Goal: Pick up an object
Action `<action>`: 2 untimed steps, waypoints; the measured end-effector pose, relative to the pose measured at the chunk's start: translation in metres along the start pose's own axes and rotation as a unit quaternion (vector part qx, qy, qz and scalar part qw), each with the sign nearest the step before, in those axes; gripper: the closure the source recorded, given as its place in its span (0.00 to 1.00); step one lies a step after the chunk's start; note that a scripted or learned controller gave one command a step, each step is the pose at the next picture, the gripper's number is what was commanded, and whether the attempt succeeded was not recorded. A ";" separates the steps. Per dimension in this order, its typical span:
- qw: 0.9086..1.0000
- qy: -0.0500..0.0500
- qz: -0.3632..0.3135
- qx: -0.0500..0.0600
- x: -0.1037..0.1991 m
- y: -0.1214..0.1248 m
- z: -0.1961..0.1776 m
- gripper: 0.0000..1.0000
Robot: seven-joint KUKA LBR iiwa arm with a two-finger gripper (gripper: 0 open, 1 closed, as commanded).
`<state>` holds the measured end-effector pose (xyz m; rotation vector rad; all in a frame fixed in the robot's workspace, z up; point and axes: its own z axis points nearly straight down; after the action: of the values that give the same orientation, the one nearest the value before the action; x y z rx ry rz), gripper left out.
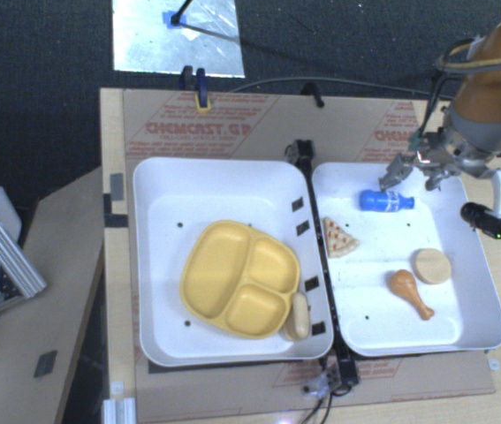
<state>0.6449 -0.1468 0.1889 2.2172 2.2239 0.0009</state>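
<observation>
Bread roll (299, 316) beside yellow divided plate (241, 278) in left bin (157, 228), chicken drumstick (409, 291) in right bin (475, 321), gripper (415, 173) spread open, empty, above blue bottle (386, 202).

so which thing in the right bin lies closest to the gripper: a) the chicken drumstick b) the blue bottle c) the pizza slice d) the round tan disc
b: the blue bottle lies on its side at the far end of the right bin, just below the gripper, while the drumstick, pizza slice and tan disc sit farther toward the near side.
</observation>
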 end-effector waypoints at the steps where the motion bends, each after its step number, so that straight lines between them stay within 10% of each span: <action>1: 1.000 0.000 0.000 0.001 0.006 -0.008 0.049 0.00; 2: 1.000 0.000 0.000 0.001 0.007 -0.008 0.101 0.00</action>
<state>0.6369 -0.1401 0.0878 2.2190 2.2246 -0.0008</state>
